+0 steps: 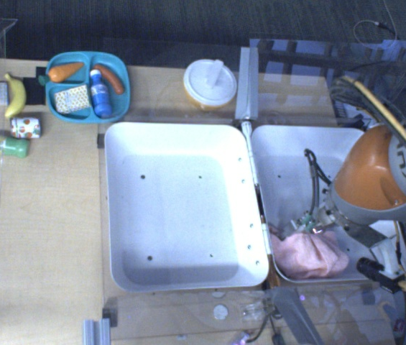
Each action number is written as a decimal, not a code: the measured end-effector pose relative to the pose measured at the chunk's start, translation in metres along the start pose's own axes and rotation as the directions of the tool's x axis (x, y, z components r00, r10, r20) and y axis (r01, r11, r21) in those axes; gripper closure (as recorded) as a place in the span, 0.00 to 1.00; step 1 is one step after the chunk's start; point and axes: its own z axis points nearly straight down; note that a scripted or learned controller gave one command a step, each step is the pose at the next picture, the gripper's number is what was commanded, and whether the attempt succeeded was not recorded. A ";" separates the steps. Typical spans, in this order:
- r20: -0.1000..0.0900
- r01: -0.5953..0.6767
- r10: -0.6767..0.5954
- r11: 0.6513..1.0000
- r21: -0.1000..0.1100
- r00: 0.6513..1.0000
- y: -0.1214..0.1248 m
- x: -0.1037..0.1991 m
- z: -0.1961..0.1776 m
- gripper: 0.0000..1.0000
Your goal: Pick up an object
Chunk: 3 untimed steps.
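Two shallow white bins side by side on the desk (44,214): left bin (181,207), right bin (289,164). Pink crumpled cloth-like object (307,256) lying in the near left corner of the right bin, against the near wall. Grey arm with orange band (368,175) reaching in from the right over the right bin. Pincer (316,223) low over the bin, just at the far edge of the pink object; contact not discernible. Opening of the pincer: cannot tell, tip too small and cluttered by cables.

On the desk beyond the left bin: blue sectioned tray (120,88) with toy foods, including a carrot (66,71) and a blue bottle (100,95). White lidded container (210,83) to its right, near the divide between the bins. At the far left of the desk: banana (16,95), small printed can (26,127), green bottle (3,145) lying flat.
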 end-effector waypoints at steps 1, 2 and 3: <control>-0.001 -0.204 0.204 0.979 0.000 0.979 0.000 0.000 0.000 0.00; -0.006 -0.201 0.201 0.979 0.017 0.980 0.015 0.023 -0.094 0.00; -0.006 -0.214 0.214 0.977 0.019 0.977 0.047 0.016 -0.114 0.00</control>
